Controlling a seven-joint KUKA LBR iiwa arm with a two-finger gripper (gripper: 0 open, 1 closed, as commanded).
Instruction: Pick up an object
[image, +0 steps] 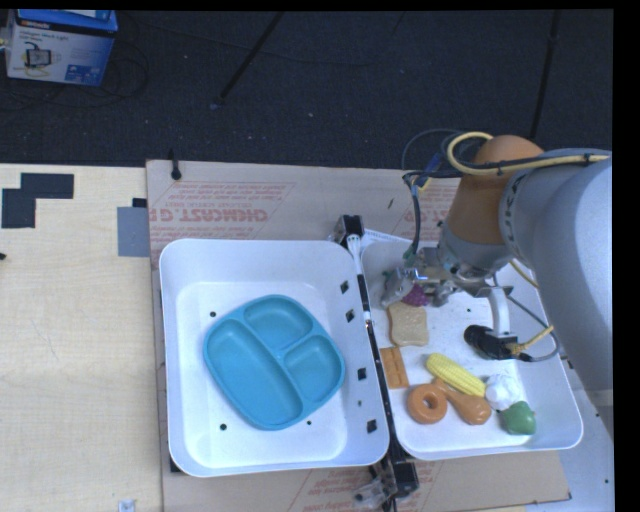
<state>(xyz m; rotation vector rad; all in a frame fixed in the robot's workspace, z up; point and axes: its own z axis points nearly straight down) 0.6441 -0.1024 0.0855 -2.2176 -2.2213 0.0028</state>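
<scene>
Purple thing: a small purple toy at the back of the right bin, close to the wall between the two bins.
End effector: mine is low over the purple thing, right at its top. I cannot tell if I touch it.
How wide: I cannot tell how far open my end effector is, or if it holds anything.
Bread: a tan slice lies flat just in front of the purple thing.
Cracker: a flat orange piece lies in front of the bread, beside the middle wall.
Corn: a yellow cob lies tilted, to the right of the cracker.
Donut: an orange ring sits near the front, just below the corn.
Orange toy: it lies next to the donut, touching the corn.
White toy and green toy: they sit together in the front right corner.
Blue plate: it has three parts and lies alone in the left bin.
My arm: it comes in from the right, over the right bin.
Counter: pale wood, and both bins sit on it.
</scene>
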